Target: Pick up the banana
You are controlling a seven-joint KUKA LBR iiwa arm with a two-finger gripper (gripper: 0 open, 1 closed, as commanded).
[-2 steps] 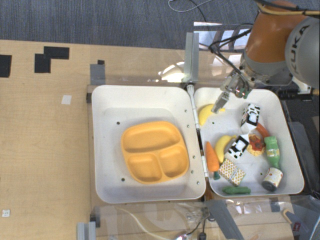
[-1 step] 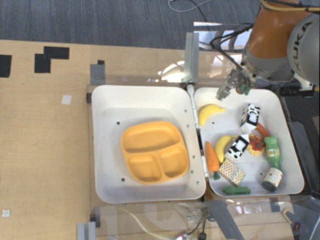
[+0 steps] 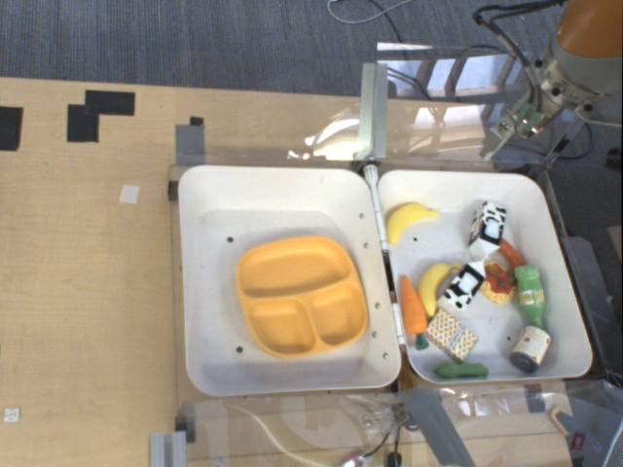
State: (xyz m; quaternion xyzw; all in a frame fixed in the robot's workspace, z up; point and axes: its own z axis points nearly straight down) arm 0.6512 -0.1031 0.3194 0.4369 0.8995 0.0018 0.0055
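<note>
The claw (image 3: pixel 526 117) hangs at the upper right, above the far rim of the right bin, below the orange band of the arm (image 3: pixel 588 27). It is small and partly blurred against cables and a shiny panel, so whether it is wide or narrow cannot be told; nothing shows between its tips, and it touches none of the things in the bins.

The tabletop (image 3: pixel 88 290) is pale wood with a few black marks at its upper left. On it sit two white bins side by side. The left bin (image 3: pixel 209 358) holds a tray (image 3: pixel 302 295), orange-yellow with three compartments, lying roughly in the middle.

The right bin (image 3: pixel 569 358) holds a scatter of small things. The banana (image 3: pixel 409 219) lies in its upper left corner, just beside the wall that divides the bins. Its long axis runs roughly left to right with a slight curve, the thick end toward the dividing wall and the thin tip pointing right. It is well apart from the claw.

Below it lie a second yellow fruit (image 3: pixel 433 285), a carrot (image 3: pixel 413 305) along the dividing wall, and a black-and-white cow (image 3: pixel 463 287). Another cow (image 3: pixel 489 224) stands near the upper right. A green bottle (image 3: pixel 530 295), a can (image 3: pixel 529 348), a checked box (image 3: pixel 453 337) and a green pod (image 3: pixel 459 369) sit toward the near edge.
</note>
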